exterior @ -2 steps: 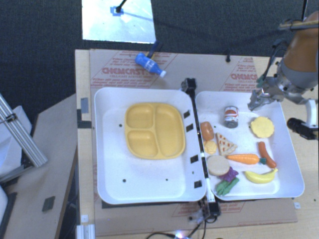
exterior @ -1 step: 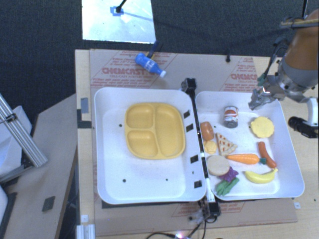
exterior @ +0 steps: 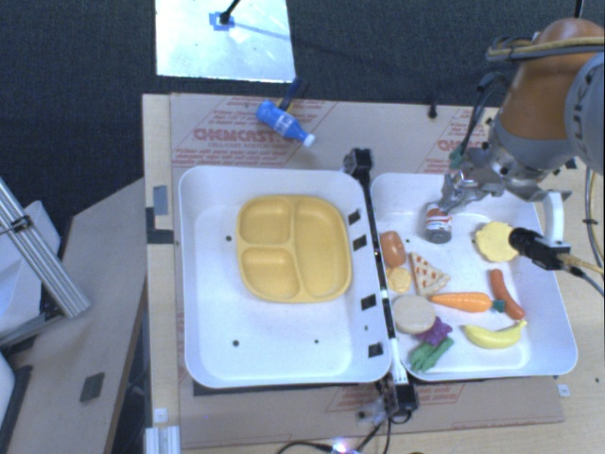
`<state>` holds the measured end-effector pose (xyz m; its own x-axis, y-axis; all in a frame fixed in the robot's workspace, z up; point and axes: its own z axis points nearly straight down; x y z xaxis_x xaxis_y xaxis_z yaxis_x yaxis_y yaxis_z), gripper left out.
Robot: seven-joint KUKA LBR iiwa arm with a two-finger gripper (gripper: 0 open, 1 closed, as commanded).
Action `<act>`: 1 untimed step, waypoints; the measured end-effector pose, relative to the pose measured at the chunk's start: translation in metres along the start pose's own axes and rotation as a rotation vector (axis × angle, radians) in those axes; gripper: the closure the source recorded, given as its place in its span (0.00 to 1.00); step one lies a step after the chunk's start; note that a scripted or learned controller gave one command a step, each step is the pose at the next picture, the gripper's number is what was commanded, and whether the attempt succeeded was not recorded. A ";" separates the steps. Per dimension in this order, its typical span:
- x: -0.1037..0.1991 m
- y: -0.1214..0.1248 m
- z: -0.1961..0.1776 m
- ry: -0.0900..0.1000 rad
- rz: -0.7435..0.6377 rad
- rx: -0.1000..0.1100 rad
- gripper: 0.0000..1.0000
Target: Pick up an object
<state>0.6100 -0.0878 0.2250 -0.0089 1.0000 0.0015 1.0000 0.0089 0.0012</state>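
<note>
The right bin [exterior: 558, 339] holds several toy foods: a small silver can with a red band [exterior: 437, 225], a hot dog [exterior: 392, 248], a pizza slice [exterior: 428, 276], a carrot [exterior: 461, 302], a banana [exterior: 493, 334], a red sausage [exterior: 507, 294] and a flat yellow piece [exterior: 492, 241]. My gripper [exterior: 454, 197] hangs over the back of that bin, directly above and touching or nearly touching the top of the can. Whether the can is gripped I cannot tell.
The left bin [exterior: 217, 348] carries a yellow divided plate [exterior: 293, 249]. A round bun [exterior: 414, 313], purple grapes [exterior: 438, 330] and a green piece [exterior: 430, 353] lie at the right bin's front left. A blue bottle [exterior: 284, 123] lies behind the bins.
</note>
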 end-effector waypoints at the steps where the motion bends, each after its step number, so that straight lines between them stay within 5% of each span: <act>1: 0.044 -0.015 -0.008 0.001 0.000 0.001 1.00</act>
<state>0.5945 -0.0439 0.2329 -0.0090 1.0000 0.0020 1.0000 0.0090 0.0005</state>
